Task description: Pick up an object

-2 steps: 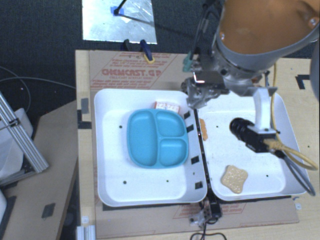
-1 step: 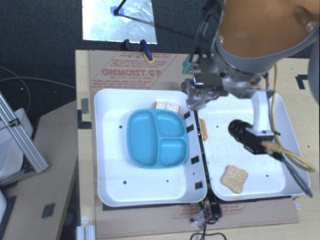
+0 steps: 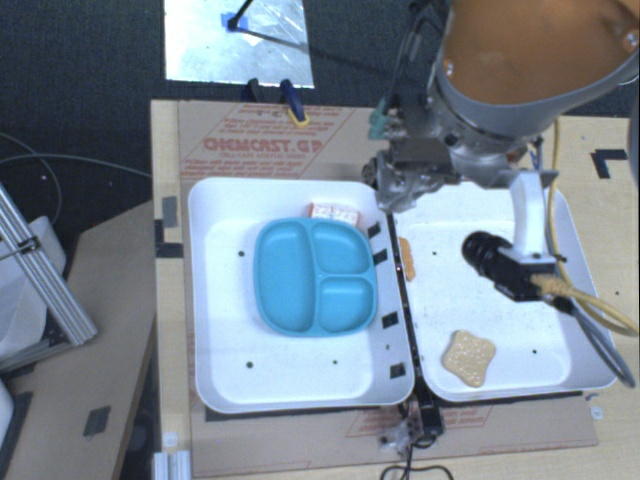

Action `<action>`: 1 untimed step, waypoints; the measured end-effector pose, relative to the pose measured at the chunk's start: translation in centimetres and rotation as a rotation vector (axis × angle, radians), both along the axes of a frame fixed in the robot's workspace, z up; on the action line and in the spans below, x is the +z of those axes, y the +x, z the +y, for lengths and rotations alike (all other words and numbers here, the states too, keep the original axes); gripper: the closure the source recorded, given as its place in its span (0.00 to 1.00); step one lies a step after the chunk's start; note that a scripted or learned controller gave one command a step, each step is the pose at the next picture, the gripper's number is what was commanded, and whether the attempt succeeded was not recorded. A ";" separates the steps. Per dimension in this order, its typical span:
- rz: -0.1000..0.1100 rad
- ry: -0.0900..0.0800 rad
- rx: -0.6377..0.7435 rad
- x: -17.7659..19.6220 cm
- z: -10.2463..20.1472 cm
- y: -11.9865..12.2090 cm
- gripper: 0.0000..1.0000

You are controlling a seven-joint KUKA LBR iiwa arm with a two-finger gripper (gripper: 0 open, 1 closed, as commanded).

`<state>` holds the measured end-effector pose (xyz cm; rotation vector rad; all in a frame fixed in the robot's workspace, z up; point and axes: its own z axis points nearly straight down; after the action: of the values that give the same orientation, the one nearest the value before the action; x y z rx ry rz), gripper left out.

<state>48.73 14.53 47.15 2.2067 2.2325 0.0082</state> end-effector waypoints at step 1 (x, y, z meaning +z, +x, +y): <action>0.014 -0.005 -0.005 -11.0 2.1 -0.2 1.00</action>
<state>48.57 16.65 36.13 2.2167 2.2319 -0.0122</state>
